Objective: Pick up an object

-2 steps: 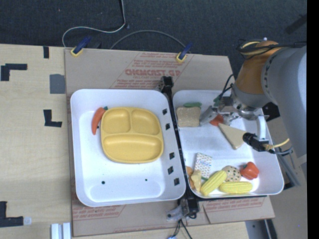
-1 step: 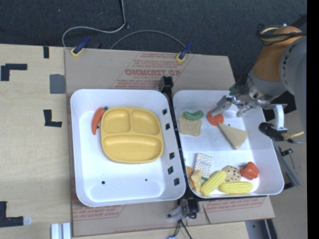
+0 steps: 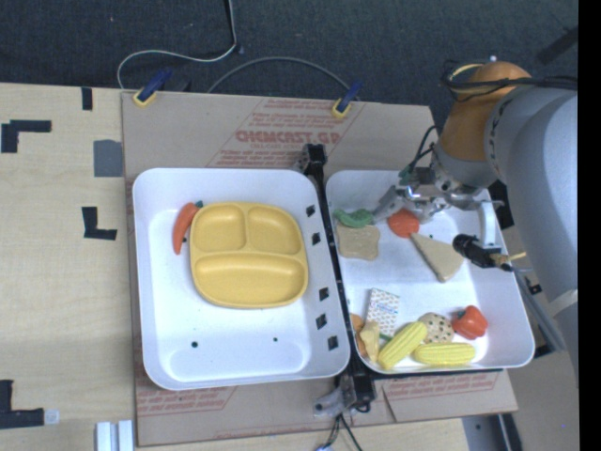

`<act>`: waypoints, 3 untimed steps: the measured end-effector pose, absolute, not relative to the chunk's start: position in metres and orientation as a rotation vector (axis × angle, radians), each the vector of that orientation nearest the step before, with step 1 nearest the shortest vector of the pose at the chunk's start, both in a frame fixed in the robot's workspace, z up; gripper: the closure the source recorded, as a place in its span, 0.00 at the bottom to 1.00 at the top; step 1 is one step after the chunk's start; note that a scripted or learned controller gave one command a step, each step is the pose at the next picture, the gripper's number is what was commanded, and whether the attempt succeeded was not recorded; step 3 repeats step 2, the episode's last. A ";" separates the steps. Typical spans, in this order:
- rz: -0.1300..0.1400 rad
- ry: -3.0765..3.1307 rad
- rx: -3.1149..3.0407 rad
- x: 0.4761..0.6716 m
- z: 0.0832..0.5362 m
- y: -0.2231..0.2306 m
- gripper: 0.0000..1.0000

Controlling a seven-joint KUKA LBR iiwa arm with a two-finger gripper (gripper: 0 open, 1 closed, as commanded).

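Lying under both bins is a sheet of brown cardboard [image 3: 272,139] with red print, held at its far edge by 2 blue-and-yellow clamps [image 3: 148,90], and under that a pale wooden bench top [image 3: 56,280] marked with black and grey shapes. Dark carpet [image 3: 329,17] fills the far side, with a thin cable [image 3: 225,26] trailing across it.

The left bin [image 3: 155,346] holds a yellow divided plate [image 3: 249,254] with 3 compartments, and an orange carrot [image 3: 182,226] touching the plate's left rim, its long axis running near to far with the green top at the far end.

The right bin [image 3: 512,336] holds most of the toy food. Near its far left corner lies a green leafy piece [image 3: 355,218], and just beside it a tan slice of bread [image 3: 359,243]. A pale cheese wedge [image 3: 439,256] lies slantwise, its narrow tip pointing to the far left. Along the near edge sit a patterned white wrapper [image 3: 382,303], 2 corn cobs [image 3: 402,343] with their long axes roughly left to right, a round cracker [image 3: 434,325] and a red pepper-like piece [image 3: 470,322].

The arm [image 3: 535,158] reaches in from the right, and the gripper [image 3: 406,209] hangs low over the far part of the right bin. A small red-orange tomato [image 3: 404,224] sits right at its fingertips, touching or nearly so. Whether the claw is open, closed, or clamped on the tomato I cannot tell.
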State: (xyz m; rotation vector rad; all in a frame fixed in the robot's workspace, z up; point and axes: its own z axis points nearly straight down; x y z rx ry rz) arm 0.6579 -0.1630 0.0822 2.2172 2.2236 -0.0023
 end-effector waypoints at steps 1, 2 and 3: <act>-0.001 2.223 2.215 0.658 0.096 -0.164 1.00; 0.007 2.229 2.213 0.632 0.190 -0.085 1.00; 0.007 2.229 2.213 0.632 0.190 -0.085 1.00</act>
